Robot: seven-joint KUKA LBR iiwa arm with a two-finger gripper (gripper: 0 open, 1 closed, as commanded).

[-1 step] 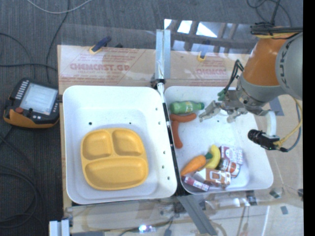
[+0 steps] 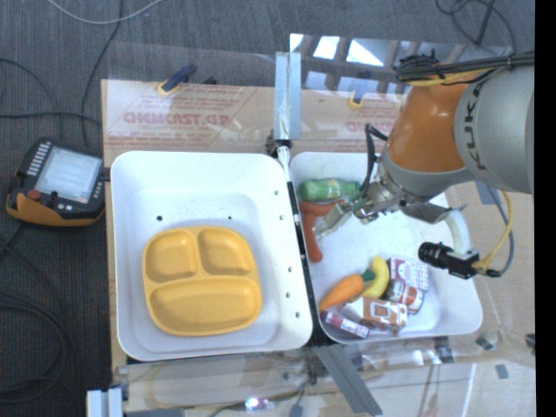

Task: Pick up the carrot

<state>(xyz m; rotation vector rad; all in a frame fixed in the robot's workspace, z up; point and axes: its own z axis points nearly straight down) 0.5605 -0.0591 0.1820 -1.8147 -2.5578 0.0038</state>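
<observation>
My gripper (image 2: pixel 334 220) hangs by the right bin's (image 2: pixel 469 320) left wall, fingers slightly spread on nothing, crowded by a green bottle (image 2: pixel 328 188) and red sausage (image 2: pixel 311 233). The orange carrot (image 2: pixel 341 291) lies nearer the front, beside a banana (image 2: pixel 378 277), green tip touching it

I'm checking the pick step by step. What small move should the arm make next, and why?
Probably shift the gripper toward the right bin's near edge. It sits over the red item below the green bottle, while the carrot lies apart, beside the banana.
</observation>
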